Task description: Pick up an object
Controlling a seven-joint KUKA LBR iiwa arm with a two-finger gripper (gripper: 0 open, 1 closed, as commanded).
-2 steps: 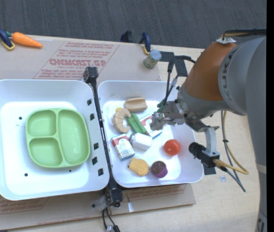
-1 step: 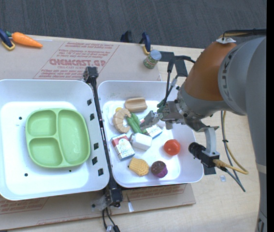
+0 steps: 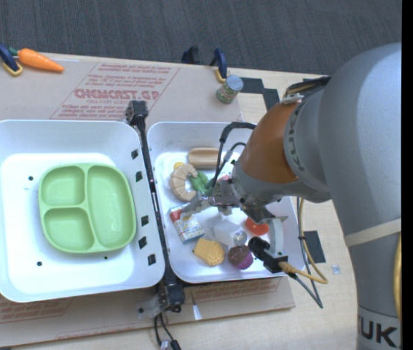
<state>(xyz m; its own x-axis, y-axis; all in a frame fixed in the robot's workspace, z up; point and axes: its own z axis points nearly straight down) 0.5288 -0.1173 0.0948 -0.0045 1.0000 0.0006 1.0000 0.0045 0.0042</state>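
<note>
Grey gripper [image 3: 205,204] hangs low among right bin [image 3: 164,195] toys; its grip cannot be told.

The bins [image 3: 2,195] look like smooth, slightly glossy white plastic. The green tray [image 3: 86,208] is matt plastic, and the board [image 3: 119,93] beneath is printed brown cardboard.

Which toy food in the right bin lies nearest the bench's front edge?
The yellow waffle piece, with the purple one beside it. The hot dog bun lies at the bin's far end.
</note>
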